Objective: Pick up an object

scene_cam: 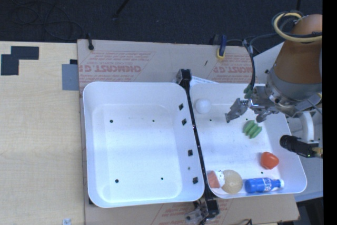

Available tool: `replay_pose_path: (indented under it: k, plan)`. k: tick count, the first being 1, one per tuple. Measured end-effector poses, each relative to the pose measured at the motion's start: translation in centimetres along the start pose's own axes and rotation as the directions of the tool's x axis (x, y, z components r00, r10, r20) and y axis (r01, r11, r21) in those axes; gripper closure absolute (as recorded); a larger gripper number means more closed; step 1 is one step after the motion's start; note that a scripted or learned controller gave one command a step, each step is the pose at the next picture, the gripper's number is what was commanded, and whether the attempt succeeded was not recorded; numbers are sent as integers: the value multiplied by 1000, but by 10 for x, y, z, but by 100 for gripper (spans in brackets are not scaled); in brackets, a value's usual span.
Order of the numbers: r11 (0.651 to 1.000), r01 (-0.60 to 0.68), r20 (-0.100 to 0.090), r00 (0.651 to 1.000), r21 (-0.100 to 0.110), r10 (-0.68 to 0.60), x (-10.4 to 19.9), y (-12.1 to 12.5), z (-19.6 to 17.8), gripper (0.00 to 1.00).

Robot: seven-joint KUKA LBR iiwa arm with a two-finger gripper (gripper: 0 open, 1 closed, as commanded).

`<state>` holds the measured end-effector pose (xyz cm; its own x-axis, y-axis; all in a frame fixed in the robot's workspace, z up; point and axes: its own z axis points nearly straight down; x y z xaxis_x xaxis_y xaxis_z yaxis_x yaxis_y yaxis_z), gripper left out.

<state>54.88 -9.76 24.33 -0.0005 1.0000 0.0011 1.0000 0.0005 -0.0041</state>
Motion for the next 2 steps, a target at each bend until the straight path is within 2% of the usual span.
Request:
replay_pose_path:
  k: [1, 2]
  plan:
    - [1000, 2, 1, 1000, 6, -2, -14, 64, 147, 0]
    - [1000, 8, -3, 1000, 18, -8, -19, 93, 159, 0]
